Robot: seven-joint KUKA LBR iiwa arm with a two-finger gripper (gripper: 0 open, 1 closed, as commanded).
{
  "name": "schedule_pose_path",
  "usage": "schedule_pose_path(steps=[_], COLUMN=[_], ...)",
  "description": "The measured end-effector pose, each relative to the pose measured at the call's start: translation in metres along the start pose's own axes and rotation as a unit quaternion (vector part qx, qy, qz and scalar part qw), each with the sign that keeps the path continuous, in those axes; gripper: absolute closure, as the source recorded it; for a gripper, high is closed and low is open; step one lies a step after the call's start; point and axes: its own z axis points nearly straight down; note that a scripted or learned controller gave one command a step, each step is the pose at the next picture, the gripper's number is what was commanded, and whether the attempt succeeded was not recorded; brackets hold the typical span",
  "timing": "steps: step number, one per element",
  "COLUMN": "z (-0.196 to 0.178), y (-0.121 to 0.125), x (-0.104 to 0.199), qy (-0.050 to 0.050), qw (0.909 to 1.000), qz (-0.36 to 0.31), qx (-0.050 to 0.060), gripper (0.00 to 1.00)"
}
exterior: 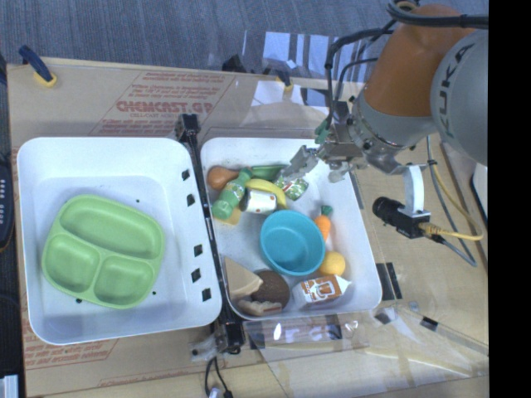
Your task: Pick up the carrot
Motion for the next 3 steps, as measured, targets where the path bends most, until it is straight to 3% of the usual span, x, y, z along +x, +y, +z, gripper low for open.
schedule_pose_path(steps=[1, 2, 3], z=[0.000, 0.163, 0.194], y=[0.007, -0.013, 0.031], x=[-0.070, -0.080, -0.083], qy=[-0.003, 0.002, -0.001], qw=[0.9999, 0.9987, 0.9949], qz=[0.013, 0.050, 0.100], qx=[-0.001, 0.004, 0.001], gripper=[0.00, 0.00, 0.00])
